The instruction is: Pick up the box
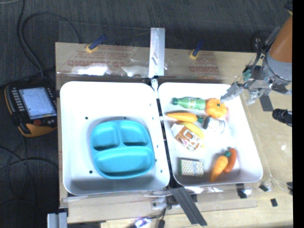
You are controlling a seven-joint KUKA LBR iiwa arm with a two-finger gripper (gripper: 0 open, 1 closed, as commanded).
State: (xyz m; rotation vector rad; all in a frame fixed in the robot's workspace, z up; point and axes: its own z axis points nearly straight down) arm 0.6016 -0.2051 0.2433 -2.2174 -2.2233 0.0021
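You see two glossy white plastic bins (66, 127), a smooth sky-blue plastic divided tray (122, 147), a printed cardboard box (191, 166) and the matt wooden bench (223, 63).

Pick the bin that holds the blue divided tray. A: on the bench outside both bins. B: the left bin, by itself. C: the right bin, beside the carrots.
B: the blue divided tray lies alone in the left bin, while the carrots lie in the right bin.
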